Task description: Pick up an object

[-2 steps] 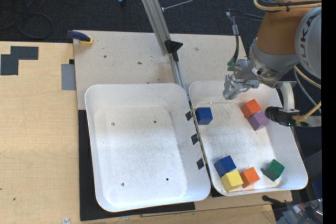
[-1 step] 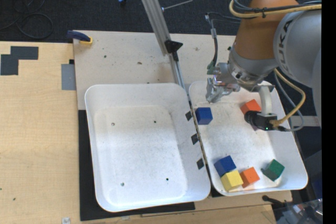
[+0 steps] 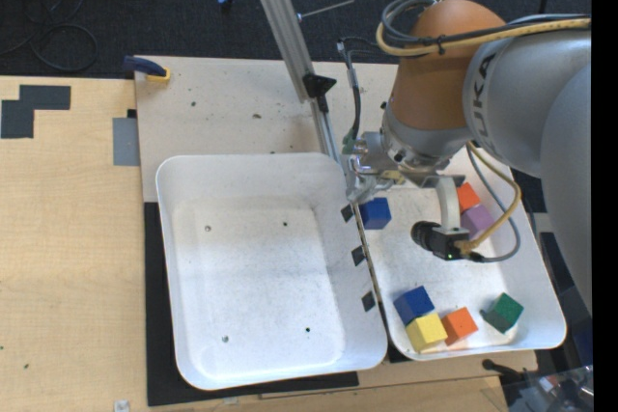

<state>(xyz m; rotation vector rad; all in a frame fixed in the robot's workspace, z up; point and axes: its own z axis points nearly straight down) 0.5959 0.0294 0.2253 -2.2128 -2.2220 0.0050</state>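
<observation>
Bins, 2 of them, shallow and white, sit side by side on your bench (image 3: 222,111). The left bin (image 3: 193,198) lies beside the right bin (image 3: 541,323), where the grey arm with its orange band (image 3: 439,72) reaches in from the right. Your hand (image 3: 365,183) hangs at the top left of the right bin, close to the wall the 2 bins share. A blue cube (image 3: 376,212) sits just under the fingertips; from this angle you cannot tell whether it is gripped or simply lying below them, nor how wide the fingers stand. Near the arm, an orange block (image 3: 467,197) touches a purple block (image 3: 477,218). Along the bin's near edge sit a second blue cube (image 3: 414,302), a yellow cube (image 3: 425,332), an orange cube (image 3: 460,324) and a green cube (image 3: 503,312).
</observation>
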